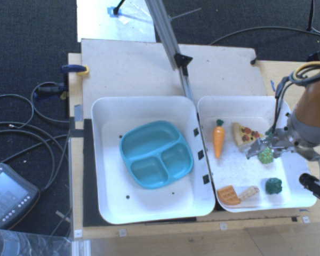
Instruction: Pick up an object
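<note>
Toy food lay scattered in the right bin (240, 106), the arm's gripper (260, 151) low over a light green piece (265, 156).

Nearest the camera lay an orange waffle-like piece (228, 195), a tan piece (249, 192) and a dark green broccoli (273, 185); beyond them, the green piece, touching or just beside the gripper, jaw opening and hold not determinable. Farther on lay a pizza slice (245, 134) and a carrot (218, 139), spaced apart, judged favourable for single picks. The left bin (109, 113) held a blue divided plate (156, 153). Both bins sat on a pale board (133, 68) on the bench; cables (21, 121) and a pendant (8, 193) lay on dark carpet.
</note>
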`<action>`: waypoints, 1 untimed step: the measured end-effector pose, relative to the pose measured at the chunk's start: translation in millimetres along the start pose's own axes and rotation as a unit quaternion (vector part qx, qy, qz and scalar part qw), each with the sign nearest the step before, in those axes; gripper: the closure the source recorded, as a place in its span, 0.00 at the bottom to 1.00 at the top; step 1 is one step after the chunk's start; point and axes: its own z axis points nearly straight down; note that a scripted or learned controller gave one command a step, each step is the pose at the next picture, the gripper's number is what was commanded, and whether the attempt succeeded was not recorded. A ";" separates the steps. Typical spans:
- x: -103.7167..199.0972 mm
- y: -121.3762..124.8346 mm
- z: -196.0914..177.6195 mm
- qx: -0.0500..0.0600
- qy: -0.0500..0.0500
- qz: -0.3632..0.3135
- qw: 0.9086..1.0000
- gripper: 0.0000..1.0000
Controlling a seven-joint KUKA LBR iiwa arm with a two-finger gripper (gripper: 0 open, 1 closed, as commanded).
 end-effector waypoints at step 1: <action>-4.2 0.2 42.7 -0.001 0.000 0.000 1.000 0.00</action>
